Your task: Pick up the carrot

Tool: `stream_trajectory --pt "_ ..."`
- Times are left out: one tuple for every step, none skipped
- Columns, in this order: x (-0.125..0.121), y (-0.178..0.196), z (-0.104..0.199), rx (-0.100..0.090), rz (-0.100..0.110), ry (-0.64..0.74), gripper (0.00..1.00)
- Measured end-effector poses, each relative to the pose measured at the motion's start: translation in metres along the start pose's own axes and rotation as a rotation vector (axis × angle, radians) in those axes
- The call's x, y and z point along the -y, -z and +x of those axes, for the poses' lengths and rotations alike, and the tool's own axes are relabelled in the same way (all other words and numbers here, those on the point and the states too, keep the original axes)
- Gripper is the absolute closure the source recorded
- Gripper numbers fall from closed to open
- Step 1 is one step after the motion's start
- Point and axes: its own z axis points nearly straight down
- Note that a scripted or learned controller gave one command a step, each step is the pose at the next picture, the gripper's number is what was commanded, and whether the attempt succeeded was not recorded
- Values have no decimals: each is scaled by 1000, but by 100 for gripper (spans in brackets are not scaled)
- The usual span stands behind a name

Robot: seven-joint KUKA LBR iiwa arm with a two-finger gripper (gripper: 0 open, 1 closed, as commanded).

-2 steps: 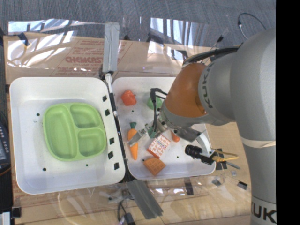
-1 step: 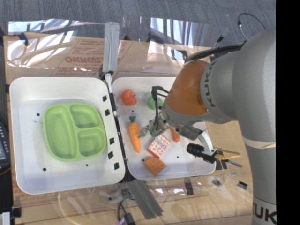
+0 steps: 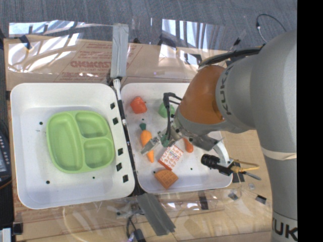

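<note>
Hovering gripper (image 3: 154, 144) in right bin (image 3: 212, 180), metal fingers spread beside small orange carrot (image 3: 145, 136), touching it, boxy carton (image 3: 171, 157) close right, open floor toward left wall.

The divided tray (image 3: 81, 140) lies in the left bin (image 3: 25, 185); the carrot (image 3: 146, 137) (beside the gripper (image 3: 154, 144)) in the right bin (image 3: 202, 178).
</note>
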Motion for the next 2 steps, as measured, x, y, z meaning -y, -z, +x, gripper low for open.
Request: stream_trajectory --pt "0 9 0 -1 1 4 100" --pt "-1 9 0 0 1 4 0"
